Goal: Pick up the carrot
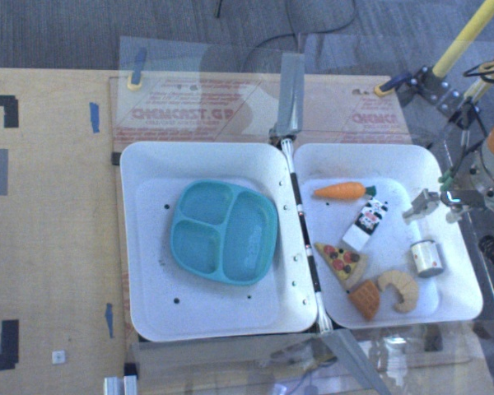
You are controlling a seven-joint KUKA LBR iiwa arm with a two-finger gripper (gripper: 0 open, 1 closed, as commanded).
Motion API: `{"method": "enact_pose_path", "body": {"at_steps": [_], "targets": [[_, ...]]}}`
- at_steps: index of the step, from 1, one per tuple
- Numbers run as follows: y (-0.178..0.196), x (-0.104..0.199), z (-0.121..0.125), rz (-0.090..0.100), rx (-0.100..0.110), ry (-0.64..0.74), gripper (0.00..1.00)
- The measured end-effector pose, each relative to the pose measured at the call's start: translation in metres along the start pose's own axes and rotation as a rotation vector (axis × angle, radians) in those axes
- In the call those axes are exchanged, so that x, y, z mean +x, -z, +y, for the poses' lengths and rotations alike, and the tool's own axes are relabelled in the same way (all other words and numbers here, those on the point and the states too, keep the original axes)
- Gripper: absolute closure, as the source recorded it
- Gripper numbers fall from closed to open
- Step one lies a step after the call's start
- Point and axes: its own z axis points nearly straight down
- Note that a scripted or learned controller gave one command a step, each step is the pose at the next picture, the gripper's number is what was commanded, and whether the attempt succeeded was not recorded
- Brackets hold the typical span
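Orange tapered plastic carrot [341, 191] lies crosswise in right white bin [453, 303] | claw [432, 200] near right rim, grip state unclear | approach across its narrow width (milk carton [367, 219] just beside)

Left bin [140, 303] has the divided plate [224, 231]; right bin [457, 299] has the carrot [339, 192] up top, pizza slice [341, 260] lower down.

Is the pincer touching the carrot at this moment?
Apart. The camera view shows the pincer at the right bin's right side, with bare white floor between it and the carrot near the bin's upper left.
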Motion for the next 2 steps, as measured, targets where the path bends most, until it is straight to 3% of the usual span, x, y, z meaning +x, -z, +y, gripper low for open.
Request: {"method": "enact_pose_path", "body": {"at_steps": [1, 2], "targets": [[-0.084, 0.077, 0.035, -0.001, -0.003, 0.048, 0.0], [-0.099, 0.103, 0.107, -0.003, -0.004, 0.296, 0.0]]}}
